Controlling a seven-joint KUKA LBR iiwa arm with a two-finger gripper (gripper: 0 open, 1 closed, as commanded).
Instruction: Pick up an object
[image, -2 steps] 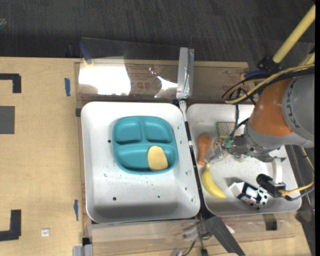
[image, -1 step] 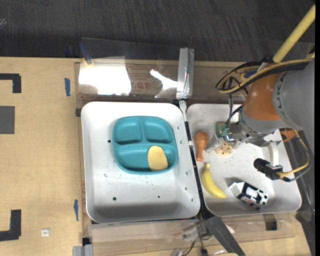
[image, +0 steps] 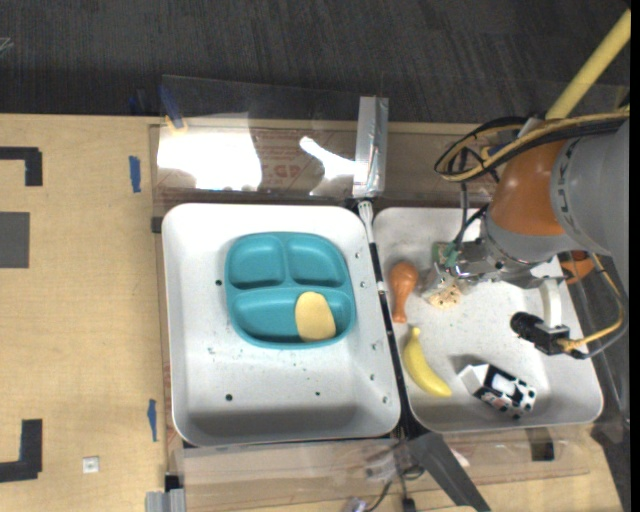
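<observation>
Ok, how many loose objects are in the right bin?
4: an orange piece near the divider, a banana below it, a speckled item, a black-and-white toy. The arm may hide more.

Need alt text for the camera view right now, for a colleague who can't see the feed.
The grey arm's gripper hangs low in the right bin, near an orange toy, a banana and a black-and-white object. The left bin holds a teal tray with a yellow piece.

The grey arm with the orange band (image: 560, 195) is cut off by the right edge. Its two-finger gripper (image: 452, 262) is too small and cluttered to read. The small speckled item (image: 446, 293) beneath it, possibly a biscuit, cannot be identified.
</observation>
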